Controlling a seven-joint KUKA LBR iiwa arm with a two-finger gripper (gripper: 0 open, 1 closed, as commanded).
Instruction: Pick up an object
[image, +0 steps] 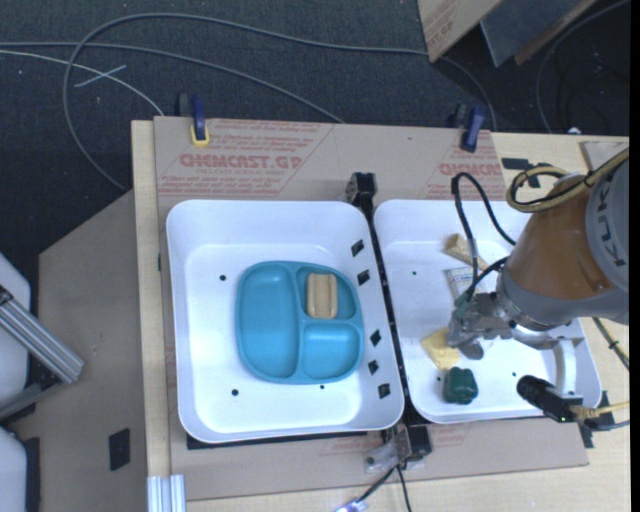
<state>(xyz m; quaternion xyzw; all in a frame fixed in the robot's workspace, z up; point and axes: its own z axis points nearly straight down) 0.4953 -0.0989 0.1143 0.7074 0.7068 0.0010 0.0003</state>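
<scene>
In the right bin (420, 230), my gripper (467, 338) hangs low over the floor, under the orange-banded wrist (560, 255). A pale yellow wedge (437, 349) lies right against its left side; I cannot see whether they touch. A dark green lump (460, 385) sits just below the gripper, apart from it. A tan piece (458, 245) lies near the bin's back. A small whitish and green item (460, 284) is partly hidden by the arm.
The left bin (200, 300) holds a blue divided plate (270, 330) with a tan block (321, 295) in its upper right compartment. Black clips run along the divider (375, 300) between the bins. Cables loop over the arm and the right bin's back.
</scene>
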